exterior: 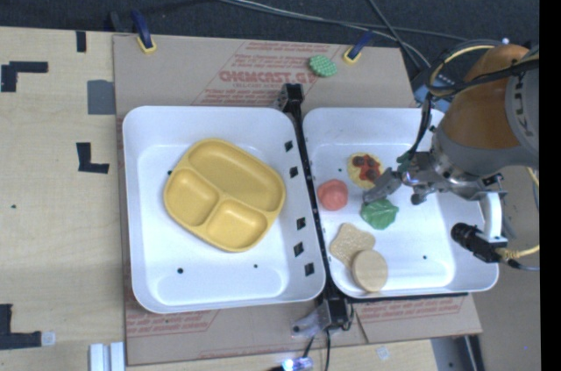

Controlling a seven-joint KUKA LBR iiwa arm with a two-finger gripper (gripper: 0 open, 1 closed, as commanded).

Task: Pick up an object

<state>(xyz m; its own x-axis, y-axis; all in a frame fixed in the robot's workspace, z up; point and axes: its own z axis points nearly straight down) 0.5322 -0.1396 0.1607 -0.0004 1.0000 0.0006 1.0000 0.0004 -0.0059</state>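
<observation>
Green and lumpy, the toy (379, 214) lies on the floor of the right bin (438, 273), and it looks the likeliest target, since the gripper (383, 188) hangs directly above its upper edge. One dark fingertip (378, 192) points down at the toy and appears to touch or nearly touch it, but the toy rests flat in the bin and nothing shows it between the fingers. Whether the pincer is wide or narrow I cannot tell; the wrist hides the other finger.

Close round the green toy sit the other candidates: a pink round piece (333, 195) to its left, a yellow piece with red marks (362, 164) above that, just beside the fingertip, and two tan biscuit shapes (359, 257) below, overlapping each other.

Judged so, the reach seems done and the descent near its end; the grasp itself, the closing and the lift all remain. Nothing has left the bin.

Further out, the left bin (149, 273) holds a yellow divided tray (224, 194), and a small green piece (323, 67) lies on the cardboard beyond both bins.
</observation>
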